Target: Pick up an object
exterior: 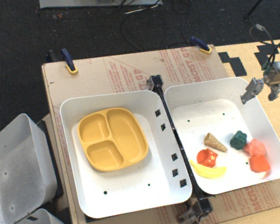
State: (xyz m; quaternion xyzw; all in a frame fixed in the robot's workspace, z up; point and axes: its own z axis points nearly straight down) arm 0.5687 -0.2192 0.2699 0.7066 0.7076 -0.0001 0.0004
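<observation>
The two-finger gripper (262, 92) hangs over the right bin's far right rim, its fingers spread apart and holding nothing. The nearest candidates lie below it in the shallow white right bin (205, 94): a dark green lumpy toy (238, 139) touching a pink-orange soft piece (257, 155). To grasp cleanly, I judge it should drop straight over the green toy, straddling it clear of its neighbour

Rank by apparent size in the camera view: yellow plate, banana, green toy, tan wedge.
1. yellow plate, by far the largest
2. banana
3. green toy and tan wedge: look alike, not ranked.
</observation>
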